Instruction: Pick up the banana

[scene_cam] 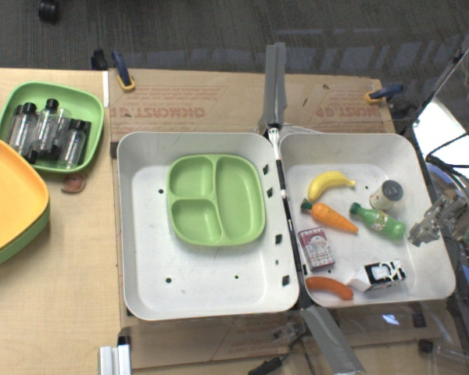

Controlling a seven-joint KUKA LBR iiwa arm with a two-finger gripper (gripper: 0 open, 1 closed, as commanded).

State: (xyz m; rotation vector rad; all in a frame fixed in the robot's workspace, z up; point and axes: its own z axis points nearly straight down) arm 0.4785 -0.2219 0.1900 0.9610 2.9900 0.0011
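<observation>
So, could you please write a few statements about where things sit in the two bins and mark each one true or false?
1. The banana lies in the right bin. True.
2. The green divided plate sits in the right bin. False: it is in the left bin.
3. The carrot lies just below the banana. True.
4. The gripper is over the banana. False: it is at the right bin's right edge, apart from it.
5. The green bottle lies in the left bin. False: right bin.

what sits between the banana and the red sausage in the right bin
In the camera view, the carrot and then the pink card box lie between the banana and the red sausage.
</observation>
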